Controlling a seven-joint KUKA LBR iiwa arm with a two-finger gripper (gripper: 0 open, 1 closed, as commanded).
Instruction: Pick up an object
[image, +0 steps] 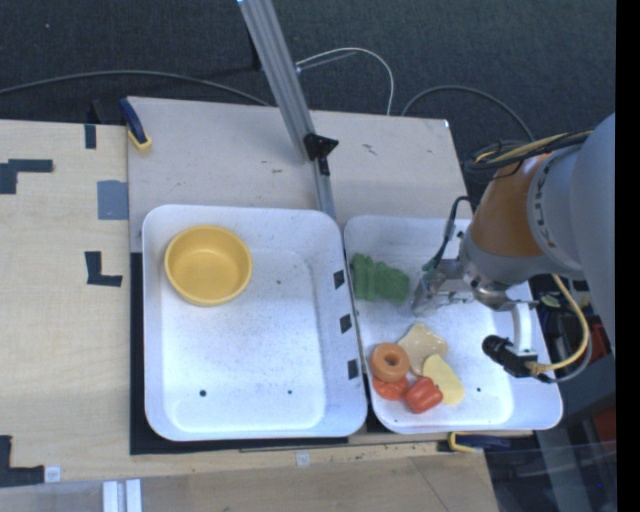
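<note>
Toys (412, 366) fill right bin (520, 405); yellow bowl (207, 264) sits in left bin (250, 400).

Both bins are white, the left bin (240, 400) speckled with small dark flecks and carrying a plain yellow bowl (208, 264) at its ten o'clock corner. In the right bin (520, 405) there's a green toy (378, 279) at ten o'clock, and down at six o'clock an orange ring (389, 362), a red piece (422, 396), a pale tan piece (424, 343) and a yellow piece (445, 381). The arm (540, 215) at three o'clock is grey with its orange band, over a pale wood bench (60, 330) marked with dark tape.
</note>
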